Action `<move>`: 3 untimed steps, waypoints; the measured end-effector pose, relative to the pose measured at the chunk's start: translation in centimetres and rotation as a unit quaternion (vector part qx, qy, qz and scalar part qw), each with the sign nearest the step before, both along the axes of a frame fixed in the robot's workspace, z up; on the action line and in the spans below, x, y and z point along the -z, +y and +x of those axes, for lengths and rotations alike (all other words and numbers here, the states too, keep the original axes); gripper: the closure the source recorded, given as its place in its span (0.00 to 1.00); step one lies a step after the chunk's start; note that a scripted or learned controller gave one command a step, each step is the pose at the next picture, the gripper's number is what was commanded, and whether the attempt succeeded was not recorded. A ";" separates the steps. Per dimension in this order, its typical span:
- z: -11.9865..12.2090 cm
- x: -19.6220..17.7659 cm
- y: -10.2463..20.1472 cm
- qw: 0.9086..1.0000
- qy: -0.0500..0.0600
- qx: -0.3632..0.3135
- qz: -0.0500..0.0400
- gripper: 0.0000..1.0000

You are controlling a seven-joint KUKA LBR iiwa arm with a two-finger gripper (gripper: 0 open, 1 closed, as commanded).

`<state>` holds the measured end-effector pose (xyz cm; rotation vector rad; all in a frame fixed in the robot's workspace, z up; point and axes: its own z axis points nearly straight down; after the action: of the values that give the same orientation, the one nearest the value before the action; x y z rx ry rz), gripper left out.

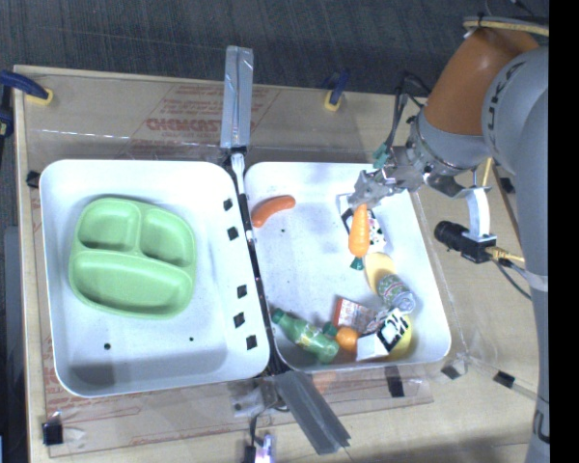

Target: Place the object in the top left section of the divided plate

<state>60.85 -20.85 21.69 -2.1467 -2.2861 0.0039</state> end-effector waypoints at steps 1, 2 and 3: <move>-3.4 -3.9 8.3 1.000 -0.002 0.004 -0.001 1.00; -6.4 -4.3 16.9 0.995 -0.001 0.098 -0.002 1.00; -8.1 -4.4 22.7 1.000 -0.001 0.004 -0.001 1.00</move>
<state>52.70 1.81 26.08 -2.1574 -2.2800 0.0041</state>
